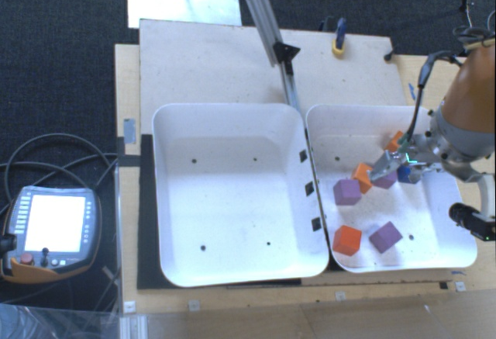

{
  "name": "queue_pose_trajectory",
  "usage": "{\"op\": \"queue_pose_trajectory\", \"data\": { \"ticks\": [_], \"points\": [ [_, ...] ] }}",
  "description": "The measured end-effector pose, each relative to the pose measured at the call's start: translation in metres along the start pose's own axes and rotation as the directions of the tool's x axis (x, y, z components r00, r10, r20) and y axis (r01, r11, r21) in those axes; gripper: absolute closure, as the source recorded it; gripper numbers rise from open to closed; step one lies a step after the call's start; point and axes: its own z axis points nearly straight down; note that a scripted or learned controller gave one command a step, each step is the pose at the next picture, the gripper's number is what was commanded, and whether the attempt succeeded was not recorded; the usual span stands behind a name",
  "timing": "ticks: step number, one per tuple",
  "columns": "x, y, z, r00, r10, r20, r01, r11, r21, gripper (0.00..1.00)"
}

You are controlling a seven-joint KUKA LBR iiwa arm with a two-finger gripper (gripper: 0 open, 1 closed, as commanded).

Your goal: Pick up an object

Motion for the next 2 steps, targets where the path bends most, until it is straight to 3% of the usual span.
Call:
{"op": "queue_pose_trajectory", "data": {
  "ticks": [1, 2],
  "points": [
    [0.000, 0.001, -0.002, 1.000, 0.002, 0.001, -0.002, 1.000, -0.004, 0.00],
    [-0.005, -0.008, 0.054, 1.000, 0.003, 0.000, -0.003, 1.000, 0.002, 0.00]
  ]
}}
